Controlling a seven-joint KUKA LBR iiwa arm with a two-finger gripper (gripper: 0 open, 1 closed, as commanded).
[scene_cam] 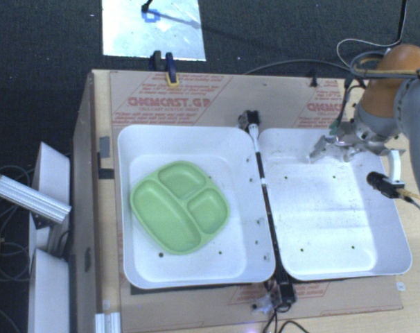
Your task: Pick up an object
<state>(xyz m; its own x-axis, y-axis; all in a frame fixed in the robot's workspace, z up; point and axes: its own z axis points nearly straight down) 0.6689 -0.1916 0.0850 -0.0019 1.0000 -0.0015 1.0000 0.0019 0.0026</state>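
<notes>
Counter (pixel 196 96) sits on dark carpet, two white bins on top. Green tray (pixel 179 206) lies in the left bin (pixel 137 144). End effector (pixel 326 147) hangs over the right bin's (pixel 394 259) far edge, fingers spread, nothing held; arm cut off right.

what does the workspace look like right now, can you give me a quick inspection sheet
surface: bench topped with printed board, bearing a left bin and a right bin side by side
job's things: green divided plate lying flat in the left bin
clutter: blue clamp at the bench's far edge
grippers: gripper over the far part of the right bin, nothing between its fingers
cables: cables looping behind the arm; more wires at the near edge
surroundings: dark carpet, a shiny sheet on the floor beyond the bench
</notes>
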